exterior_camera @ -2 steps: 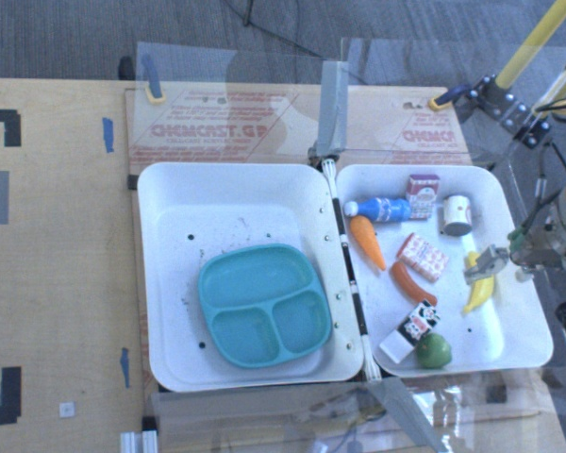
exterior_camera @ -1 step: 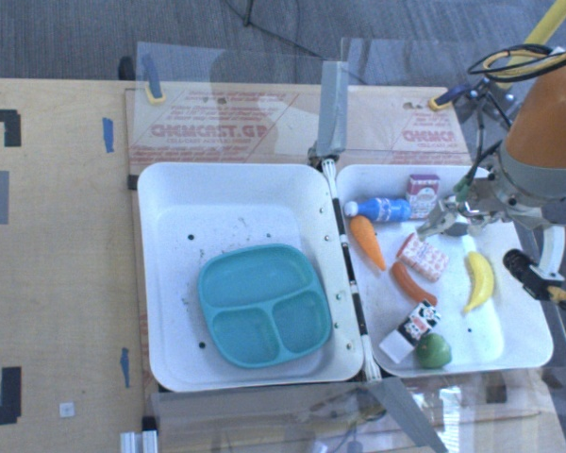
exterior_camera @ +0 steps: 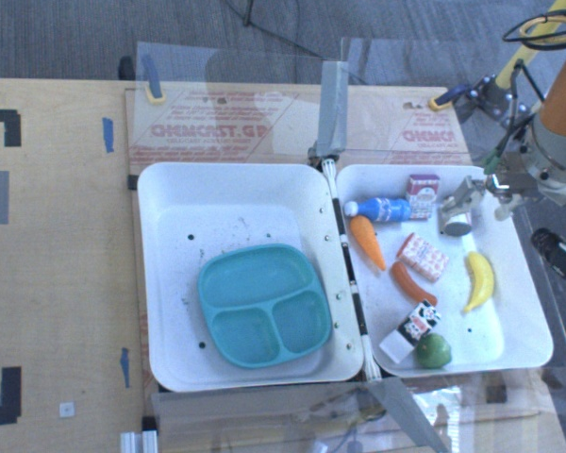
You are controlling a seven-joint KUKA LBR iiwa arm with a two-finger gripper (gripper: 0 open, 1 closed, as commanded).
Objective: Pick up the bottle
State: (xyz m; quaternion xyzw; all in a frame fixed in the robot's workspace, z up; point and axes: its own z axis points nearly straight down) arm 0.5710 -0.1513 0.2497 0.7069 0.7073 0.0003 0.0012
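Note:
The bottle [exterior_camera: 381,209] is blue with a white cap. It lies on its side at the back left of the right bin [exterior_camera: 528,343], cap towards the divider. My gripper [exterior_camera: 478,212] hangs over the back right of that bin, to the right of the bottle and apart from it. It is open with nothing between its fingers. A pink carton [exterior_camera: 423,194] stands between the bottle and the gripper.
The right bin also holds a carrot [exterior_camera: 366,241], a pink checked block [exterior_camera: 423,257], a sausage [exterior_camera: 413,283], a banana [exterior_camera: 479,281], a cow-patterned carton [exterior_camera: 415,327] and a green lime [exterior_camera: 434,351]. A teal divided plate [exterior_camera: 264,304] lies in the left bin [exterior_camera: 170,196].

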